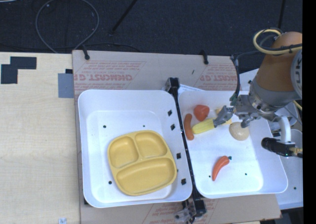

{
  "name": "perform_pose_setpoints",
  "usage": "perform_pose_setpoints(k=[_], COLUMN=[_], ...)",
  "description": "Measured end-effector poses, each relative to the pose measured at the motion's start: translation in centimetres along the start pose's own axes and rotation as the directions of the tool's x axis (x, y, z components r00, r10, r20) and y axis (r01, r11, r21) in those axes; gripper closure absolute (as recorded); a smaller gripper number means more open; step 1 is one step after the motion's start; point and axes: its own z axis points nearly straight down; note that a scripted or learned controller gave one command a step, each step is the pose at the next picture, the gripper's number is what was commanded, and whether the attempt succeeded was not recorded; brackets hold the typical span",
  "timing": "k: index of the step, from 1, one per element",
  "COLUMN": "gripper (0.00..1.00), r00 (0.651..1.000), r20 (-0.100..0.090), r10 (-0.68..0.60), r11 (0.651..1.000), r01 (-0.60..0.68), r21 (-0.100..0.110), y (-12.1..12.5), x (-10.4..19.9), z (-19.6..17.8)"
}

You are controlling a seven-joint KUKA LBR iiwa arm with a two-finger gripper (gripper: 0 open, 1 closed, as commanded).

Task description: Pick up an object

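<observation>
The gripper hangs low over the right bin, its fingers spread and closed on nothing, poised as if to choose among the toy foods clustered about it. The yellow corn cob lies at its left fingertip, the round beige onion just below, the red tomato and slim orange sausage beyond the corn. The curved orange chili pepper lies apart; the moulded, glossy three-compartment yellow plate sits in the left bin.

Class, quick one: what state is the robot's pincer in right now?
Pincer: over the right bin, next to the yellow corn cob; whether it is open, closed or holding anything cannot be told.
</observation>
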Motion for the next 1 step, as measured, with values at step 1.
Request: perform_pose_setpoints(k=[1], gripper=[0.0], r00=[1.0], r20=[0.002], r10=[-0.002], r11=[1.0], r01=[0.002], r21=[-0.013], y=[0.29], x=[-0.01], z=[-0.79])
